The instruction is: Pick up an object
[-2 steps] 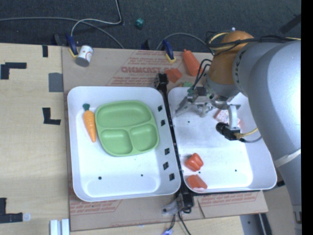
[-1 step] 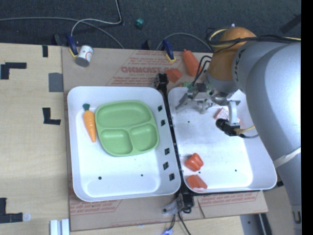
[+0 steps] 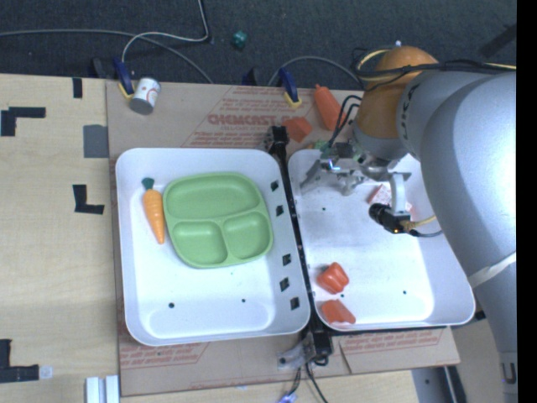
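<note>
One carrot [image 3: 153, 213] lies lengthwise in the left bin [image 3: 134, 300], green top away from the camera; the gripper [image 3: 336, 168] grip seemingly unreadable

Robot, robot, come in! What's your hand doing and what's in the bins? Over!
Hand low at right white bin's far end. Two orange-red toy pieces near its front-left corner. Orange toy carrot beside green divided plate, left bin.

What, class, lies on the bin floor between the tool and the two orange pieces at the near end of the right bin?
Nothing visible does. The tool sits at the far end of the right shallow white bin; bare white floor runs from it to the orange pepper-like piece and the flatter orange piece.
</note>
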{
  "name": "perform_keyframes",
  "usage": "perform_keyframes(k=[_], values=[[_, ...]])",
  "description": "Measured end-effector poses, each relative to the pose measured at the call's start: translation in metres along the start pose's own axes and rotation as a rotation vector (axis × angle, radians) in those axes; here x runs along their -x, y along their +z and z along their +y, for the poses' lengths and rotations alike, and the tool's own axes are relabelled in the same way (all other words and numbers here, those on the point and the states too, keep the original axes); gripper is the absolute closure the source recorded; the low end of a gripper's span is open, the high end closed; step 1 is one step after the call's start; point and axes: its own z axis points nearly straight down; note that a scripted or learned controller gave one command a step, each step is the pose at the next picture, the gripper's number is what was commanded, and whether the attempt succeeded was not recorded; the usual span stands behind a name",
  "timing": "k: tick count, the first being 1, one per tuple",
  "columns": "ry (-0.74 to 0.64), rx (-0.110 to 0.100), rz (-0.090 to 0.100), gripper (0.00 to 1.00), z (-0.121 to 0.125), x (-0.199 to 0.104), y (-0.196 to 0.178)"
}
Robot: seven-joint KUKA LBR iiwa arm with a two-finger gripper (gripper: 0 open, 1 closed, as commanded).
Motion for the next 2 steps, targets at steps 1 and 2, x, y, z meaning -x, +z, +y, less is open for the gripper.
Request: perform_keyframes(k=[1, 2], values=[[0.0, 0.0, 0.0, 0.0, -0.0001, -0.001, 0.0], [0.0, 0.0, -0.001, 0.0, -0.0001, -0.0008, 0.0]])
